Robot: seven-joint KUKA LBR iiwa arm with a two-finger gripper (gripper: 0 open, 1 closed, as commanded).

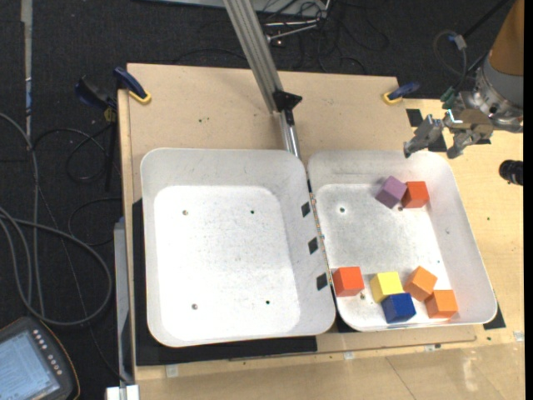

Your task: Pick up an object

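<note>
From where I stand, nothing on the bench, bins, blocks or arm carries any writing I can read.

The arm [505, 52] comes in at the upper right, near the far right corner of the desk. Its orange band sits at the top, with the grey wrist below it. The pincer [439, 140] hangs from the wrist, pointing left and down, above the desk's far right part. Its dark fingers [419, 142] stand spread apart, with nothing between them.
</note>
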